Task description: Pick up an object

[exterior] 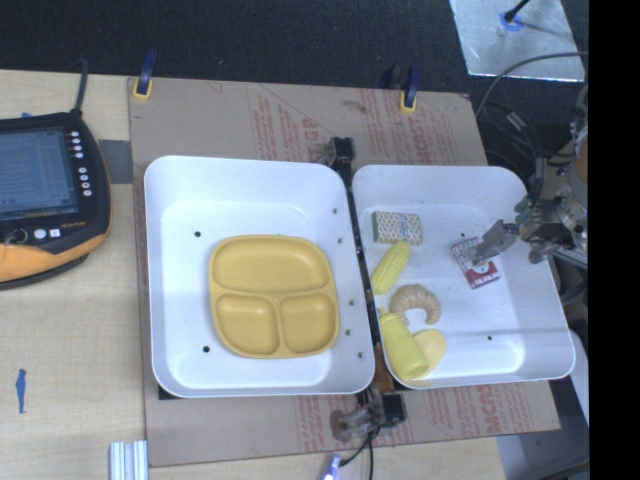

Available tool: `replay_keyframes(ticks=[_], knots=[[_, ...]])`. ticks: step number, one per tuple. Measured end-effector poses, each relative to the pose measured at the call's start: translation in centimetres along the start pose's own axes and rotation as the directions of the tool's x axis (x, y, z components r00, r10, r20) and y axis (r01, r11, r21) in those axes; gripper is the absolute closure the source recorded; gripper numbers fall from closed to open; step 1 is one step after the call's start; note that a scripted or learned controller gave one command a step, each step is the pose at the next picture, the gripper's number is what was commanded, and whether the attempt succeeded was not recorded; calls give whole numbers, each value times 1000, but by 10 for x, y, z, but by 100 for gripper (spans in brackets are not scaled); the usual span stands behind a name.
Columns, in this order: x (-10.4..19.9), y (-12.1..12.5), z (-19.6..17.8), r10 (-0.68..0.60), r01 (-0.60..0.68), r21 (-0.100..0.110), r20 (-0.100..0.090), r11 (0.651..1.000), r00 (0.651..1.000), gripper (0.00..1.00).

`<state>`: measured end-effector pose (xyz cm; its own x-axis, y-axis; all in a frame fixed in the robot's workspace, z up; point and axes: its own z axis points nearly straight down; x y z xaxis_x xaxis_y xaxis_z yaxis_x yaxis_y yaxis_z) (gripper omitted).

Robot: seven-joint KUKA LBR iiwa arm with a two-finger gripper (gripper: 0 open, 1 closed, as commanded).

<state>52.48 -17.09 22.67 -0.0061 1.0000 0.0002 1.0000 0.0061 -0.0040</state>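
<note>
The grey metal two-finger hand (pixel 487 246) is reaching in from the right edge of the frame and hovering over the right shallow white plastic bin (pixel 520 360). Whether its fingers are apart or together cannot be told from this view. Its tip is sitting directly above, or touching, a small flat red-and-white card-like packet (pixel 480 271) lying on the bin floor at centre right; no clamping is visible.

Further left in the same bin, a pale croissant-shaped toy (pixel 417 301) is lying near the middle, a yellow toy corn cob (pixel 391 262) is resting tilted just above it, and a small green-and-white rectangular box (pixel 397 228) is lying above the cob. A yellow cylindrical toy (pixel 404 347) is lying at the lower left corner.

The left white bin (pixel 170 363) is holding a yellow three-compartment plastic tray (pixel 273 295). A black-and-orange control tablet (pixel 45 196) is resting on the bench (pixel 70 368) at the frame's left.
</note>
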Motion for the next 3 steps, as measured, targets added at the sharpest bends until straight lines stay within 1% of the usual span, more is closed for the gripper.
replay_keyframes(ticks=[1,2,3], knots=[[-24,38,57,0,0,0,2,1000,1000,0],[-29,27,135,0,0,1,1,1000,1000,0],[-31,27,125,-2,2,2,2,1000,1000,100]])
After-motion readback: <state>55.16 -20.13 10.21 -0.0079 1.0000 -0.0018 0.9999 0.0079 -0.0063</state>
